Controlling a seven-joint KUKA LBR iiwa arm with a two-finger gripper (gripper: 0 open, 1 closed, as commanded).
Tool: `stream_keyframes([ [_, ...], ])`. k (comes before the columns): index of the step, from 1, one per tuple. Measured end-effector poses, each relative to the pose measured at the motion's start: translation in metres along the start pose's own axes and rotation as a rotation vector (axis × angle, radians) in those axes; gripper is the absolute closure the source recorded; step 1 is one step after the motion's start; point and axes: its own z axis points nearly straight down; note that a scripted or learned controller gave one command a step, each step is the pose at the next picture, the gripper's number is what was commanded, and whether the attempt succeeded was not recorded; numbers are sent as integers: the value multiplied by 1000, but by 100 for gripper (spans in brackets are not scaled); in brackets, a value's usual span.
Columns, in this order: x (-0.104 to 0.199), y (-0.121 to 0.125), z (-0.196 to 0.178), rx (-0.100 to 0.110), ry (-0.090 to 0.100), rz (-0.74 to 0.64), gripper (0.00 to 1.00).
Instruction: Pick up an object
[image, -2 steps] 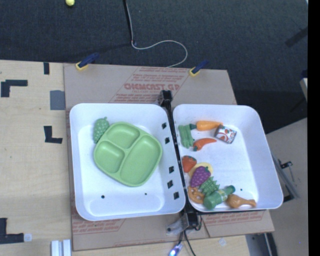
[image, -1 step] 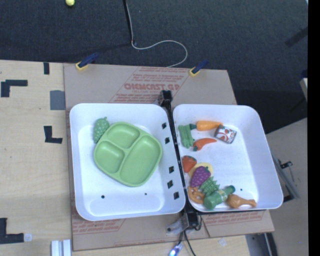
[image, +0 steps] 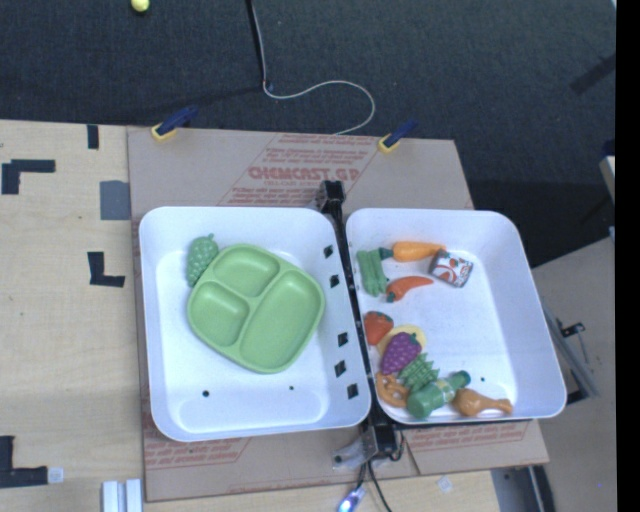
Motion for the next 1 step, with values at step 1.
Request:
stream_keyframes([
  [1,0,0,26,1,1,0,100],
])
